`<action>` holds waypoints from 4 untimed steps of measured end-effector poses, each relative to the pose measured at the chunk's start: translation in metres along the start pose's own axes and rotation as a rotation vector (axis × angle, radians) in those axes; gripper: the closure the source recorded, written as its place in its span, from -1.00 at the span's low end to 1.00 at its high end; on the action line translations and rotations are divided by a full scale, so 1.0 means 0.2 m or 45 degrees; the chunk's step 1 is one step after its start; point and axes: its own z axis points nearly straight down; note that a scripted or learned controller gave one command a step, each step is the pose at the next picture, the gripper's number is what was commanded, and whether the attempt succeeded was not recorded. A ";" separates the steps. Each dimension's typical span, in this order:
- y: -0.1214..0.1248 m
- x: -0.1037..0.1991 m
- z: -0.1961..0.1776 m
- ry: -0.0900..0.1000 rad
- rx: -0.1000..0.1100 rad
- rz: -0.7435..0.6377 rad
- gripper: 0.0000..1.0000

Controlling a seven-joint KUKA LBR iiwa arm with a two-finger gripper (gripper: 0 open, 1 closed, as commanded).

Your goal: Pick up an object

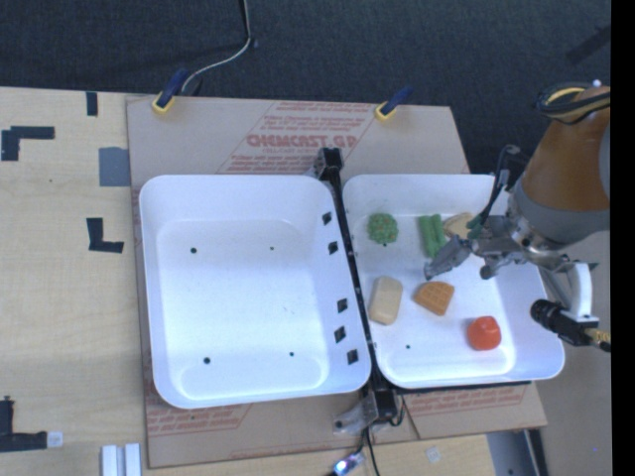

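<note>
Gripper (444,259) low over the right bin (526,367), reaching in from the right edge of the camera view, fingers pointing left and down toward the bin floor. Cannot tell how far apart they stand; nothing seen between them. Grey arm (561,181) with orange band above the wrist, bent over the bin's far right corner.

Just left of the fingertips, a green stick-shaped piece (431,233), upright in the view. Directly below the tips, an orange wedge (435,297), near but apparently not touched. Further left, a round green lump (383,229) and a pale cream block (386,299). Toward the near right corner, a red piece (484,333). Behind the gripper, a small yellowish piece (458,225), partly hidden.

Left bin (159,266) alongside, touching the right one along the middle seam.
</note>
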 end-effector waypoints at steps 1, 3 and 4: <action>-0.21 -0.32 -0.41 -0.009 -0.011 0.009 -1.00; -0.20 -0.32 -1.34 -0.007 -0.016 0.000 -1.00; -0.20 -0.43 -1.51 -0.005 -0.008 0.002 -1.00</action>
